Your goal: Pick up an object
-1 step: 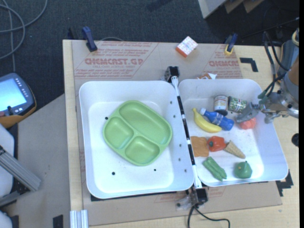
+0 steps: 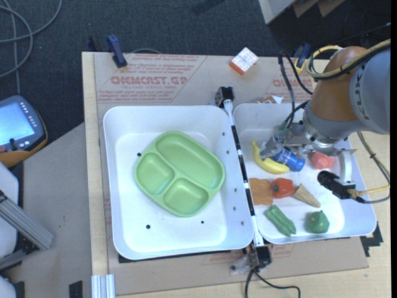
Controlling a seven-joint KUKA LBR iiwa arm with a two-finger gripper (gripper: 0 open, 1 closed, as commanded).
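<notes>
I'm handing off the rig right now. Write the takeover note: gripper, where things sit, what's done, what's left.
Gripper: down in the right bin, at the banana and blue can; finger state can't be read, and nothing is visibly held.
Right bin also holds a tomato, cone, green pepper, green apple and a pink item.
Left bin: green divided plate.
Done: arm is over the objects.
Left: grasp one and lift it.
</notes>
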